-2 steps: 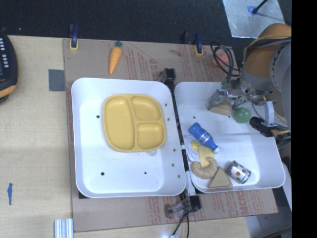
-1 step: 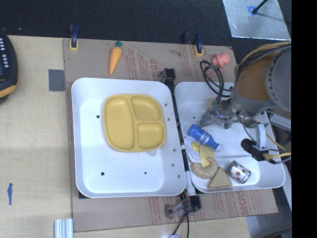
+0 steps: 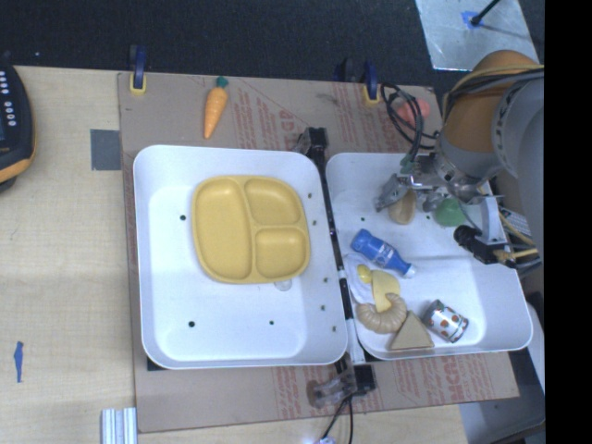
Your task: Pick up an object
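Observation:
The gripper (image 3: 408,195) hangs low over the far part of the right bin (image 3: 499,294), reaching in from the right. Directly under it lies a small tan object (image 3: 401,212), partly covered by the gripper. A green object (image 3: 450,213) sits just to its right. Nearer the front of this bin are a blue bottle (image 3: 380,253), a yellow piece (image 3: 383,285), a tan ring-shaped pastry (image 3: 377,318), a tan wedge (image 3: 411,337) and a small silver can (image 3: 446,321).
The left bin (image 3: 166,276) holds a yellow divided plate (image 3: 250,228). An orange toy carrot (image 3: 215,107) lies on the cardboard beyond the left bin. A dark device (image 3: 13,123) sits at the far left edge of the bench.

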`<state>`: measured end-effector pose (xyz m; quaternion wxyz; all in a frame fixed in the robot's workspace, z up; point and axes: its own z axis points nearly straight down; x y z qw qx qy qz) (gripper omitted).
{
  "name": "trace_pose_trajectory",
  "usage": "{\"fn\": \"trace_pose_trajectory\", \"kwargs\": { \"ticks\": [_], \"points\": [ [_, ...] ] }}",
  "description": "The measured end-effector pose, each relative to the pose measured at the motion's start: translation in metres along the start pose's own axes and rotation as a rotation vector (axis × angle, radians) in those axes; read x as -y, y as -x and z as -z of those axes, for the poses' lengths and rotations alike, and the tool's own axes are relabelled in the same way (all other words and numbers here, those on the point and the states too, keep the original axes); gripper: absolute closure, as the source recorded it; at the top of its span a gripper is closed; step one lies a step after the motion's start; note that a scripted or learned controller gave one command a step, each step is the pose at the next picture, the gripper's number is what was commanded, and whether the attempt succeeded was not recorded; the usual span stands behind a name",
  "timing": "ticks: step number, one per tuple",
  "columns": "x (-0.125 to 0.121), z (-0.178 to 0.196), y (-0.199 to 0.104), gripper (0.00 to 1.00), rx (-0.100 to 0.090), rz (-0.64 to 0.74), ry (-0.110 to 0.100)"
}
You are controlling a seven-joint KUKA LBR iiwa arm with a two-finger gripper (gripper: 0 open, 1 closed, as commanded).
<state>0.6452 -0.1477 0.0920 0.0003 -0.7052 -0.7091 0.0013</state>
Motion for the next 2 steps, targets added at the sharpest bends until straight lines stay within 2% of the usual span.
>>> {"fn": "trace_pose_trajectory", "kwargs": {
  "ticks": [1,2],
  "points": [
    [0.001,0.011,-0.001,1.00,-0.001,0.004,-0.001],
    [0.014,0.106,-0.067,1.00,-0.003,0.005,0.007]
  ]
}}
